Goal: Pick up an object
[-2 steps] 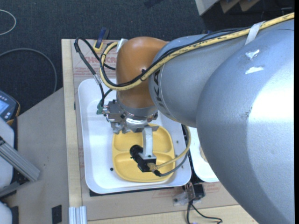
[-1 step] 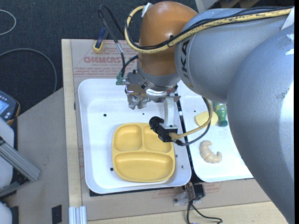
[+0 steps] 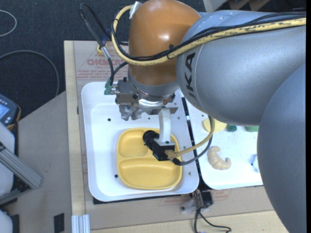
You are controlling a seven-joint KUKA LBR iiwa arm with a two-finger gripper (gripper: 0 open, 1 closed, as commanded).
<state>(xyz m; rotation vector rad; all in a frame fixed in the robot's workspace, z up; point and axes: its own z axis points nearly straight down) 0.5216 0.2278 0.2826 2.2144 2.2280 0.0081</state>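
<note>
Hanging low over the bin on the view's left, the hand (image 3: 129, 110) is sitting just above the far rim of a yellow divided dish (image 3: 141, 174). The wrist is covering it from above, so whether it is open or closed cannot be told, and nothing is showing in its grip. The dish is lying flat in the near half of the left bin (image 3: 97, 130), close to the wall it shares with the right bin (image 3: 238, 174).

In that right bin a cream curved piece (image 3: 219, 158) is resting near the dividing wall, with a pale yellow item (image 3: 217, 126) and small green pieces (image 3: 231, 128) lying farther back, partly under the grey arm (image 3: 243, 62).

Both bins are standing on a pale tan table (image 3: 73, 154) carrying faded red print (image 3: 95, 62) at its far end. Dark grey carpet (image 3: 39, 23) is surrounding the table. At the left, an aluminium rail (image 3: 19, 168) is slanting across the floor, and a dark device with an orange edge (image 3: 7, 111) is sitting beside it.
</note>
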